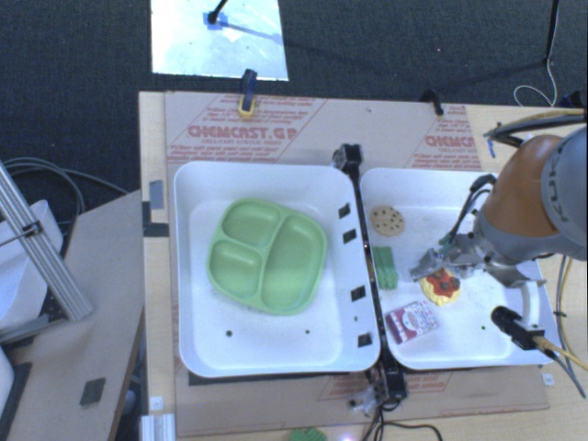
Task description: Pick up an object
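In the right bin (478, 343) lie a round cookie (387, 220), a green block (384, 267), a red and white packet (412, 322) and a yellow and red toy (441, 286). My gripper (439, 263) is low over the bin's middle, directly above and touching the upper edge of the yellow and red toy. The wrist and metal parts hide the fingertips. The grey arm with its orange band (516, 186) comes in from the right.
The left bin (197, 338) holds a light green divided plate (267, 255). A black divider (361, 265) with clips runs between the bins. A yellow clamp (247, 99) sits at the bench's back edge. Cables trail at the far right.
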Available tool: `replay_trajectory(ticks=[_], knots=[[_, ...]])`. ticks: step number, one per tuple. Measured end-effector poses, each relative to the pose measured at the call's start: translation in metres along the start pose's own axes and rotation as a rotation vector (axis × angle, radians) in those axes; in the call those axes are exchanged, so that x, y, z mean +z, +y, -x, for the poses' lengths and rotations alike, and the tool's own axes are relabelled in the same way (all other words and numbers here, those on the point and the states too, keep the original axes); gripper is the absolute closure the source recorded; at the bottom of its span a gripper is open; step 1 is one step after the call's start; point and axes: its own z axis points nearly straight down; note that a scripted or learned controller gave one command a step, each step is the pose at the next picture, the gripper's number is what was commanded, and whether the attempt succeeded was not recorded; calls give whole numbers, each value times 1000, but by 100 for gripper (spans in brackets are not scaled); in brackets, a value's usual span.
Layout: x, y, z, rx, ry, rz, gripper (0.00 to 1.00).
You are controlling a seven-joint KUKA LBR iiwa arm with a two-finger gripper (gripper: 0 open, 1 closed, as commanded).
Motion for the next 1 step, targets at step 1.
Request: replay_trajectory(ticks=[1], knots=[[-12,0,1,2,0,4,100]])
